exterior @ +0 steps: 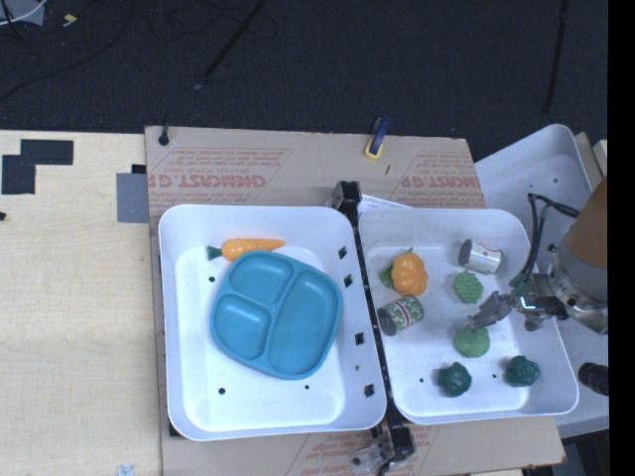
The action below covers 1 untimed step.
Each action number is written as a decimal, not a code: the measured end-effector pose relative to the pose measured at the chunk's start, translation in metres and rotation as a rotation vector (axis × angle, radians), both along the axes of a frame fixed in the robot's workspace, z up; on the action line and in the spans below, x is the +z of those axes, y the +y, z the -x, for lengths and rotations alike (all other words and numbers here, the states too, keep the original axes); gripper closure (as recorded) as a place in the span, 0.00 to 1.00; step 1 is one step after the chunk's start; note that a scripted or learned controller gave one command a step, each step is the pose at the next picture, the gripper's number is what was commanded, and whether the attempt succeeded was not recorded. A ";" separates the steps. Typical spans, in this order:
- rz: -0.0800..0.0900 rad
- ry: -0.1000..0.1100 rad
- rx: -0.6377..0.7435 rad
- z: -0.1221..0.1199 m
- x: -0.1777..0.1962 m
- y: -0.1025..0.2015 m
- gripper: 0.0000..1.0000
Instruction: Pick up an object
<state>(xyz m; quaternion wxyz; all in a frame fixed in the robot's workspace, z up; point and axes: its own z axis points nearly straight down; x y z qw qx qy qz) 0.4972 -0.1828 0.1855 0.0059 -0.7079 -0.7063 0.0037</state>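
- Camera view, looking down at a slant: two shallow white bins side by side on a cardboard sheet [298, 167] on the desk [69, 296].
- Left bin [189, 405]: blue divided plate [276, 312] in the middle, three compartments, nothing in them. Orange toy carrot [250, 248] lies just beyond the plate's far-left edge, close to it; contact can't be told.
- Right bin [417, 228]: orange toy fruit [409, 274] far-left of centre; a small can with a dark green label [401, 314] lies on its side just near of it.
- Silver cylinder [481, 257] on its side at the far right of that bin; light green bumpy ball [468, 288] just near of it.
- Smooth green round piece [472, 341] sits near-centre right. Two dark green broccoli-like pieces by the near wall: one [454, 379] near centre, one [522, 370] to the right.
- Arm enters from the right, low over the right bin's right side. Pincer [493, 310] sits just above and right of the smooth green piece, near the bumpy ball.
- Pincer fingers: dark and small here, can't tell if spread or closed. Nothing visibly between them.
- Yellow-and-blue clip [376, 139] at the cardboard's far edge.
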 end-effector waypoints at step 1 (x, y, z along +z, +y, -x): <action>0.002 -0.010 0.002 -0.003 0.006 0.000 0.00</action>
